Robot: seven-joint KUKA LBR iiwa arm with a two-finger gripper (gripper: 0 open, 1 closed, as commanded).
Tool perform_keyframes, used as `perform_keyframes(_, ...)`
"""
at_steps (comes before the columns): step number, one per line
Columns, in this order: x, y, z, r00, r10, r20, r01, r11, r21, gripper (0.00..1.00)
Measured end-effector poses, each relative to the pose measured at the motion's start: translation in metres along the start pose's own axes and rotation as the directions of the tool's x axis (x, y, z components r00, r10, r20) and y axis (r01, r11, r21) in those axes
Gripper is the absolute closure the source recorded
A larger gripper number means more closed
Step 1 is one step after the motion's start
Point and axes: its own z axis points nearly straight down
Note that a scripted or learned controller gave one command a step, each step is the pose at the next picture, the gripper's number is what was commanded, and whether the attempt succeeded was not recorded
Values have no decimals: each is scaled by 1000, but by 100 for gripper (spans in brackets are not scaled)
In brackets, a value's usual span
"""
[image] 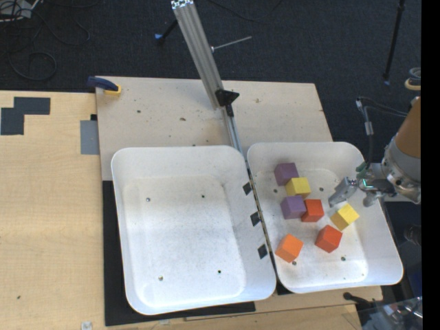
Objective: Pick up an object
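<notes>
Right bin (385,267): seven blocks; gripper (342,196), finger state indiscernible, just above yellow block (345,216), right of red block (313,210).

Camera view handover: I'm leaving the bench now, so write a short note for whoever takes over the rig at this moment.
Claw: over the right bin, near its right side, just above the yellow block. I cannot tell whether it is open or shut; nothing visibly held.
Blocks, all in the right bin: two purple, a second yellow, two red, one orange.
Left bin: no blocks in it.
Done: no pick visible.
Left: grasp and lift one block; the yellow one by the claw looks like the likely target.
</notes>
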Motion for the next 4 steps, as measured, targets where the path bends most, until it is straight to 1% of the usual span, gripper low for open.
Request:
perform_keyframes(1, -1, -6, 45, 1000, 0, -1, 0, 1000, 4, 0)
perform_keyframes(2, -3, 0, 84, 1000, 3, 10, -3, 1000, -20, 0)
perform_keyframes(3, -4, 2, 86, 1000, 6, 13, -6, 1000, -27, 0)
perform_keyframes(4, -6, 3, 76, 1000, 13, 15, -13, 999, -31, 100)
